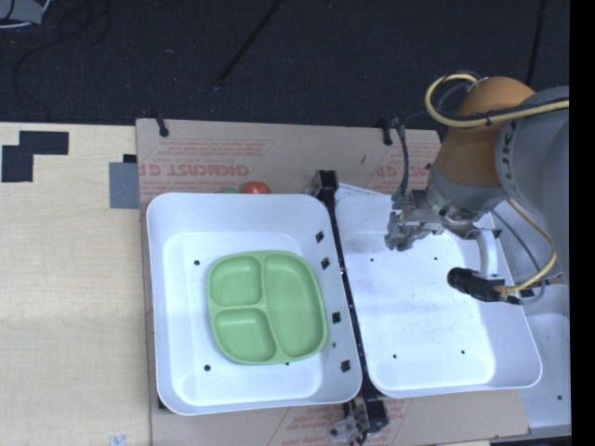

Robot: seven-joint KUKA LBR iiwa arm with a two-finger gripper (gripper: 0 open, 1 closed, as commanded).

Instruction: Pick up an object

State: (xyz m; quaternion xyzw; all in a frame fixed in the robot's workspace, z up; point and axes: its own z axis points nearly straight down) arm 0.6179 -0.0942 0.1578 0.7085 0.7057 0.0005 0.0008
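Plate [267, 306]: one green (three compartments), left bin [177, 240]; two bins.

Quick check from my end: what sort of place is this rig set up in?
Most likely a robotics lab test bench: two white bins clamped side by side on cardboard, a green divided plate as a test object, and loose cables on dark carpet behind.

Red object [255, 189] half-hidden behind left bin [177, 249].
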